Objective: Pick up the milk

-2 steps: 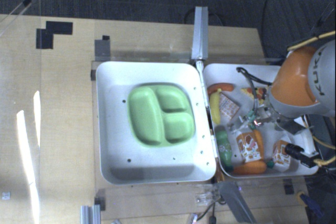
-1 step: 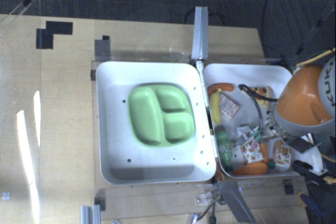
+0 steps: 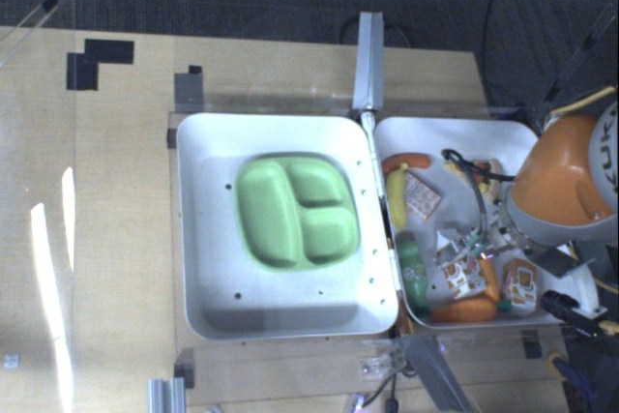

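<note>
A: Milk carton [image 3: 422,196], location?
B: Right bin [image 3: 455,135], upper left area, beside the banana [image 3: 395,196].
A: Tool [image 3: 476,242]?
B: Low among the clutter, near the right bin's centre; grip state cannot be told.

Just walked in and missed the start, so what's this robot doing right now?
The arm is reaching from the right over the right bin, which is crowded with small grocery items, to pick up the milk. Its end effector is down among small cartons near the bin's front. The left bin holds a green divided tray. Nothing looks lifted yet.
</note>
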Available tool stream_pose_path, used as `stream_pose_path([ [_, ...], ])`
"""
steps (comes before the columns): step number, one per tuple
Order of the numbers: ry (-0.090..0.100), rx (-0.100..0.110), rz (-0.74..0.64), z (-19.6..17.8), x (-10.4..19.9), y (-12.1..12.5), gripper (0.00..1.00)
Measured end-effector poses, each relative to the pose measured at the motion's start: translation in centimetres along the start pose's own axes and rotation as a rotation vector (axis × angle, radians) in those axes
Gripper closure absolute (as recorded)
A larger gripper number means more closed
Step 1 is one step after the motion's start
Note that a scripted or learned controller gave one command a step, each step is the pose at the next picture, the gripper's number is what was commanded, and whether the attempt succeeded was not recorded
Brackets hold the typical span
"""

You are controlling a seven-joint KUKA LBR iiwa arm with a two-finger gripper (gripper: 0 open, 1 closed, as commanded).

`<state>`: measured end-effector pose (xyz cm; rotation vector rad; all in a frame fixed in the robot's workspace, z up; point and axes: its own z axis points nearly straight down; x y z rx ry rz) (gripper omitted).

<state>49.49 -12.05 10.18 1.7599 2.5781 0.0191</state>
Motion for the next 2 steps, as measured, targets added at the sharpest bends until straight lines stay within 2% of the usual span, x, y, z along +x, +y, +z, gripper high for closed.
stream_pose_path([
  [1,0.006,0.016,0.107,-8.4,4.4,1.2,1.00],
  [2,0.006,0.019,0.195,-9.8,4.7,2.3,1.00],
])
